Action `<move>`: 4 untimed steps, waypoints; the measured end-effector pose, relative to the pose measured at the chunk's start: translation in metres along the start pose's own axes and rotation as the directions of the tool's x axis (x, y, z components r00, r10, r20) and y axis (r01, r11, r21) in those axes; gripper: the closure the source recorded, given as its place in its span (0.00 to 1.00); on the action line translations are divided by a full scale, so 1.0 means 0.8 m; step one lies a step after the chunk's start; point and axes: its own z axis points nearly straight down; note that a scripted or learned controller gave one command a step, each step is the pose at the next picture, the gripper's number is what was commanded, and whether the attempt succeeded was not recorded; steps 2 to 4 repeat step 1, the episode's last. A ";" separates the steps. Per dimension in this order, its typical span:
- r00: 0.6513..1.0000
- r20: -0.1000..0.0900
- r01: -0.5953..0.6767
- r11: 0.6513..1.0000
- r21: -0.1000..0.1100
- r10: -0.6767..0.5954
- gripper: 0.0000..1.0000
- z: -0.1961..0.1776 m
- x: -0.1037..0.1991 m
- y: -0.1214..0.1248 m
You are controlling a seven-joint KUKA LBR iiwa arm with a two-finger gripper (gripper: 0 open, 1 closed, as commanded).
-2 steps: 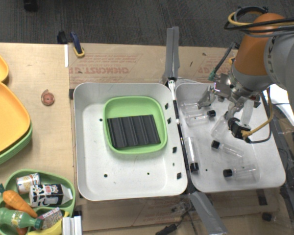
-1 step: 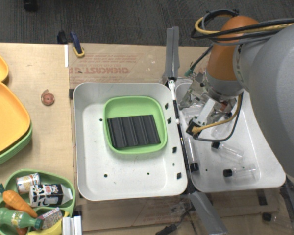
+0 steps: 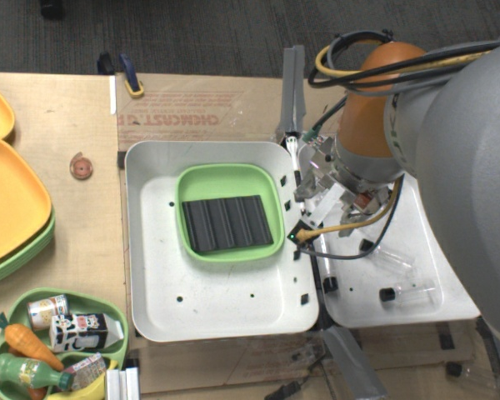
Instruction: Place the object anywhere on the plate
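Note:
A square green plate (image 3: pixel 225 176) sits in the left white bin (image 3: pixel 150 248), toward its back. A dark grey ribbed rectangular object (image 3: pixel 231 223) lies flat on the plate and covers most of its floor. My gripper (image 3: pixel 318 202) hangs at the divide between the two bins, just right of the plate's right rim and apart from the grey object. The wrist and its cables hide most of it from above. The grey arm with its orange band (image 3: pixel 383 98) reaches in from the right over the right bin (image 3: pixel 417 307).
A small black piece (image 3: pixel 387 293) and a clear object (image 3: pixel 400 265) lie in the right bin. On the bench at left are stacked orange and green plates (image 3: pixel 12 207), a small red disc (image 3: pixel 82 167) and a green bowl of toy food (image 3: pixel 54 340).

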 end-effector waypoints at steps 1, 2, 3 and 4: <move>1.000 -0.001 -0.017 1.000 -0.002 0.017 0.00 -0.023 0.012 -0.032; 1.000 -0.001 -0.017 1.000 -0.002 0.017 0.00 -0.023 0.012 -0.032; 1.000 -0.001 -0.017 1.000 -0.002 0.017 0.00 -0.023 0.012 -0.032; 1.000 -0.001 -0.017 1.000 -0.002 0.017 0.00 -0.023 0.012 -0.032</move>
